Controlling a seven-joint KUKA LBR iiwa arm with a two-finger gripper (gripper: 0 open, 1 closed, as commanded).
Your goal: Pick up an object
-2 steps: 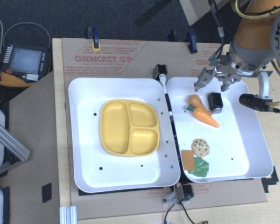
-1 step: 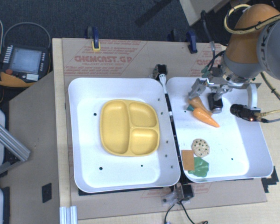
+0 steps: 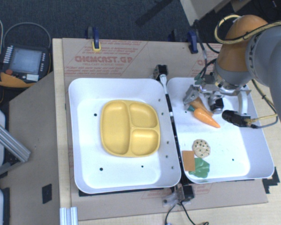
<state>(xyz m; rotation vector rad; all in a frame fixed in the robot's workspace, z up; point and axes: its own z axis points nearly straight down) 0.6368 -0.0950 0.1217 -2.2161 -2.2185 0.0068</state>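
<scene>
Two white bins side by side on a brown board, seen from above. Arm enters from upper right of the frame, with its orange band above the wrist. Gripper sits low over the upper left part of the right bin, right at the leafy end of the carrot. Can't tell from this angle whether the gripper is wide, narrow or closed on anything, and can't tell if it touches the carrot. The carrot lies flat on the bin floor on a diagonal, thick end toward upper left, tip pointing lower right. Lower in the same bin, near its left wall: a cookie, and just below it an orange-brown block touching a green piece, all well apart from the gripper. Left bin holds one yellow divided plate, roughly centred, three compartments, lying flat. Two blue clamps grip the board's top edge. A handheld screen unit sits at upper left of the frame, off the board.
</scene>
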